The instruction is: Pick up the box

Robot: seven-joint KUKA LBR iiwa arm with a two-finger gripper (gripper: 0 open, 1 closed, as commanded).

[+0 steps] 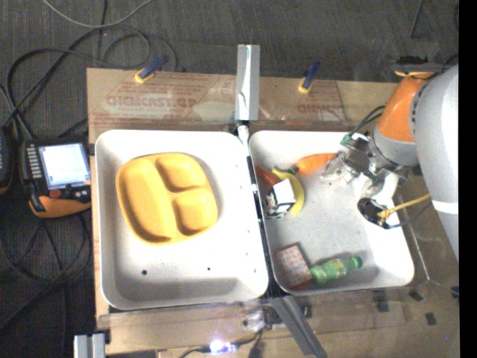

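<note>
Approach is the step in hand: two-finger gripper (337, 168), jaws unreadable, hovers near the right white bin's (387, 271) far edge, and must cross to the small flat reddish box (292, 262) by its near edge.

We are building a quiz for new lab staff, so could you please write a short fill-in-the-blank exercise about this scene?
1. The yellow divided tray lies in the ____ bin.
2. The box lies beside a ____ bottle.
3. The gripper hovers over the right bin next to the ____ carrot.

Missing words: left; green; orange
</note>
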